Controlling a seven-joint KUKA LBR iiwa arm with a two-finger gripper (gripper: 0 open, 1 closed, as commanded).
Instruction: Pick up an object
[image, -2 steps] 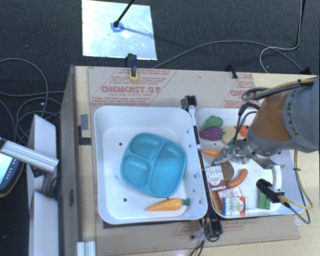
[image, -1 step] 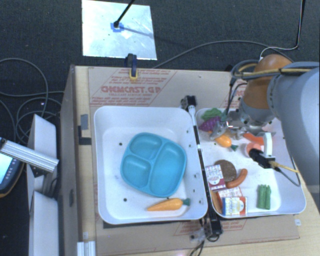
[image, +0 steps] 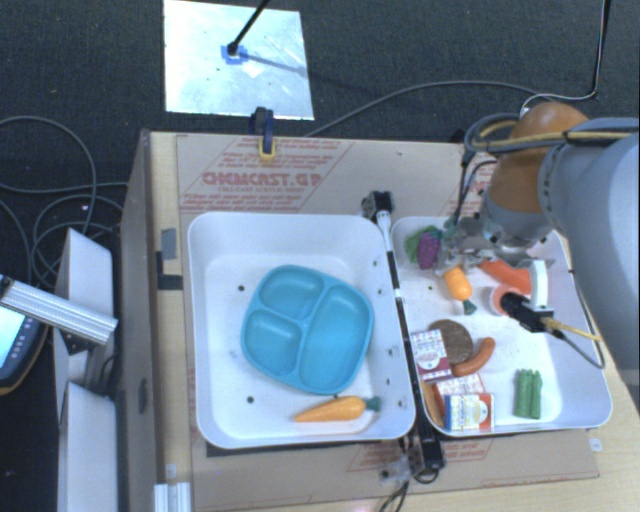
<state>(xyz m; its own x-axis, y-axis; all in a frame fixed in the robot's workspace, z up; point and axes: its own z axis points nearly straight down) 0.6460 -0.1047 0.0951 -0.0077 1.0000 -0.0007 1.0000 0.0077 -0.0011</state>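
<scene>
Hovering over the right bin (image: 600, 400): gripper (image: 462, 243), jaw state impossible to tell. Purple grapes (image: 429, 246) just beside the jaws; small orange fruit (image: 457, 285) just below.

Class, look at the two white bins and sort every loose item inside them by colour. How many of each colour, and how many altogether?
Blue: 1, the blue divided plastic plate
Orange: 3, a carrot, a small orange toy, an orange-red sausage
Purple: 1, a grape bunch
Green: 1, a green bean bundle
Brown: 1, a round brown patty
Red-and-white: 2, small printed cartons
Total: 9, leaving out pieces part-hidden beneath the arm
</scene>
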